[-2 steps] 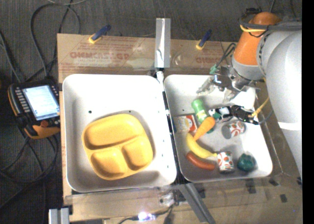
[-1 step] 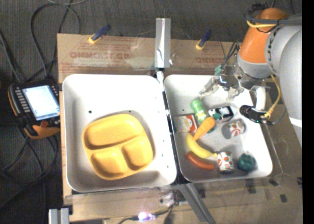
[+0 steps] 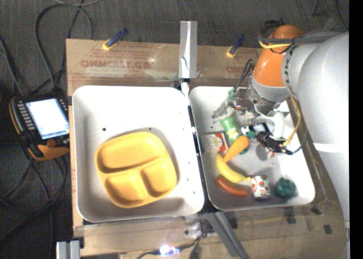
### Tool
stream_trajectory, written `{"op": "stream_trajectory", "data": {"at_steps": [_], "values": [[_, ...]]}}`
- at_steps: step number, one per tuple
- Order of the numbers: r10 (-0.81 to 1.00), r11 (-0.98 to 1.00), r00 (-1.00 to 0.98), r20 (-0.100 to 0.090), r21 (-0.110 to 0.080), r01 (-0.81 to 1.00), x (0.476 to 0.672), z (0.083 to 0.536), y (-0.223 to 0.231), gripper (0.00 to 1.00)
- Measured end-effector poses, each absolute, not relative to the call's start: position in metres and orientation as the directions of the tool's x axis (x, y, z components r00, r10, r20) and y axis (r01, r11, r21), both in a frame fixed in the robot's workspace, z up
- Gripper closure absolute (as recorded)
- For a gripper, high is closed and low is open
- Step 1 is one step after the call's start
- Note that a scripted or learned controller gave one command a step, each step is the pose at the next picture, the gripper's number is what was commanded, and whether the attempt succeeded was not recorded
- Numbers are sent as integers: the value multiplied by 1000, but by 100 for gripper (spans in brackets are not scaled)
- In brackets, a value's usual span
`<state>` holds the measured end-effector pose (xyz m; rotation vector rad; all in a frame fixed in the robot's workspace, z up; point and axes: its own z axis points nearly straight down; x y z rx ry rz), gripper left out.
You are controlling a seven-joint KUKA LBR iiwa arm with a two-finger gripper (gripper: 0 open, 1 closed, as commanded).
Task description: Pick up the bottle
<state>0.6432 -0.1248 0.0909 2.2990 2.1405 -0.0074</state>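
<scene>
We look down at a slant from above on both white bins [image 3: 85,139], arm [image 3: 323,82] entering right.

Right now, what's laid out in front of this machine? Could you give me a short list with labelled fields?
Left bin: holds a yellow divided tray
Right bin: holds toy food and small items
Items in right bin: carrot, banana, sausage, small can, dark green vegetable, green bottle
Arm: reaches in from the right over the right bin's far end
Gripper: above the green bottle; finger state unclear
Beside the bench: a handheld screen, on the left
</scene>
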Motion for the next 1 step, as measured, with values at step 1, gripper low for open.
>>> {"op": "stream_trajectory", "data": {"at_steps": [1], "values": [[998,-60,60,-2,-3,998,622,91,-139,0]]}}
